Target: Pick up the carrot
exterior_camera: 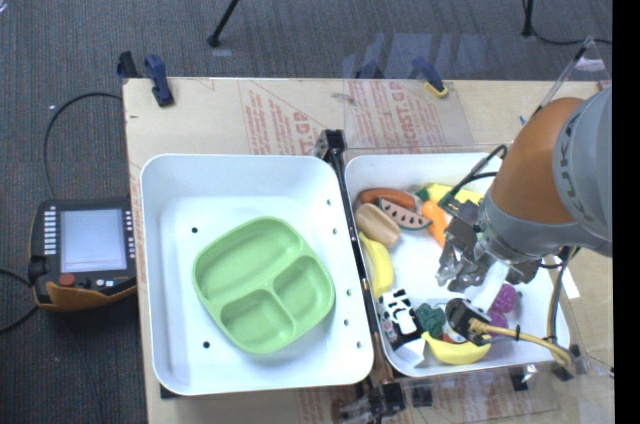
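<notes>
On the left of the bench sits the left bin, which holds a green divided plate and plays no part in the coming move. The right bin carries the clutter.

Along its left wall lie a tan bread-roll toy and, below it, a banana; above them is a watermelon slice. Just right of the slice lies the carrot, a short orange piece, part hidden by the wrist, so its full length cannot be read. What shows seems to run from upper left to lower right, with a yellow toy touching or just beside its upper end.

The gripper hangs below and slightly right of the carrot, near it but not over it. Its dark jaws point down and look somewhat spread, with nothing between them.

So the carrot lies up and a little left from the jaws. My judgement is that the arm would have to shift that way and turn the jaws to close across the carrot's narrow width. Crowding from the slice and the yellow toy could spoil the grasp.
</notes>
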